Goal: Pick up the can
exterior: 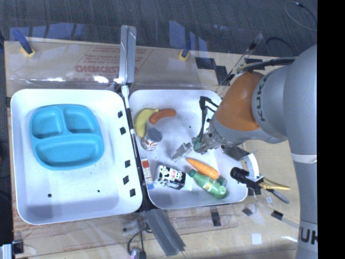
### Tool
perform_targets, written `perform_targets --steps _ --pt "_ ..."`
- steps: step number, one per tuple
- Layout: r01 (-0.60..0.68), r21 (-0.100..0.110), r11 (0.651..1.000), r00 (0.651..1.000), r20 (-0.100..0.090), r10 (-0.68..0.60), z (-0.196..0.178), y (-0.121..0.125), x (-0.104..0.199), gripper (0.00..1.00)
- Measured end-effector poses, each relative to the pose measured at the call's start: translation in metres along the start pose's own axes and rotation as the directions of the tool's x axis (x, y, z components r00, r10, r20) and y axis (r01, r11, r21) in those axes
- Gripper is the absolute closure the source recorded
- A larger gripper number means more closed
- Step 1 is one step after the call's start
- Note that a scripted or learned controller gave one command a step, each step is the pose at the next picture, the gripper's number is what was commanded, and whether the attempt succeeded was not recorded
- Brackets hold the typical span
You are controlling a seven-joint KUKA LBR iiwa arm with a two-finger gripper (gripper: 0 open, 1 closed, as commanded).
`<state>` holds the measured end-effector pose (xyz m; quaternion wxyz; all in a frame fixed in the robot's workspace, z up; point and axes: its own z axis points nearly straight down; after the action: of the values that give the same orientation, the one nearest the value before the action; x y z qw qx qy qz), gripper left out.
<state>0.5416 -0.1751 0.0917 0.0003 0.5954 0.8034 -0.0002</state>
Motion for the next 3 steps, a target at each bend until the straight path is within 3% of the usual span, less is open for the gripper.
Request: perform_targets --steps 1,2,3 --pt "-0.015 0.001 1.0 1.0 -0.001 0.015 0.0 0.035 -0.005 0.0" --pt "-0.015 0.001 1.0 1.0 -0.001 0.015 0.0 0.035 -0.005 0.0" --pt "-0.037 0.0 0.999 0.999 -0.001 0.037 -0.001 0.056 -0.046 0.0"
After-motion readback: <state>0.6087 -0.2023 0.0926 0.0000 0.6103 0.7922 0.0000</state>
